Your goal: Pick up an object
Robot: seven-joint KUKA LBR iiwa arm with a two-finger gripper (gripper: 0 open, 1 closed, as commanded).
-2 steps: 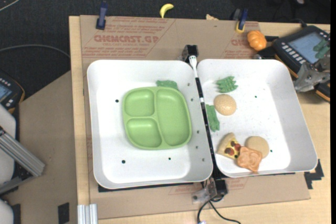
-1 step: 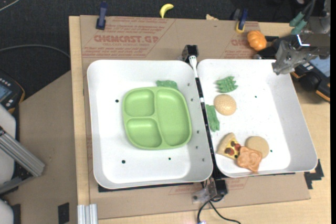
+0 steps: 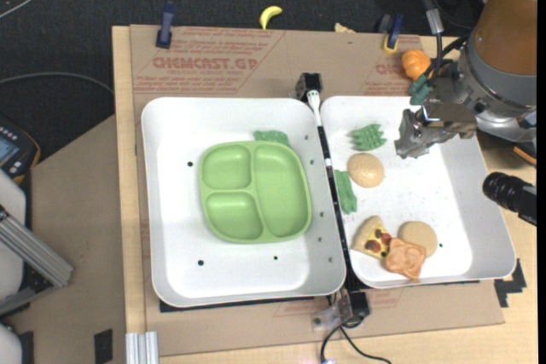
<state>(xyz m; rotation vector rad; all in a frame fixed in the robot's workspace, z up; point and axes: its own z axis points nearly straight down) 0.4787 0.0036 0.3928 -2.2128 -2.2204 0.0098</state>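
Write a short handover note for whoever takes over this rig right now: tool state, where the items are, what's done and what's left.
Tool: poised over the upper part of the right bin, nothing visibly held; whether it is open or shut can't be read from this angle.
Right bin: leafy green piece, tan bun, green strip by the left wall, pizza slice, round cookie, orange-pink piece.
Left bin: green divided plate, small green piece at its upper edge.
Done: no pick yet.
Left: grasp and lift one item; the leafy piece and bun look closest.

Bench (image 3: 213,55) bears two white bins (image 3: 171,183) side by side.
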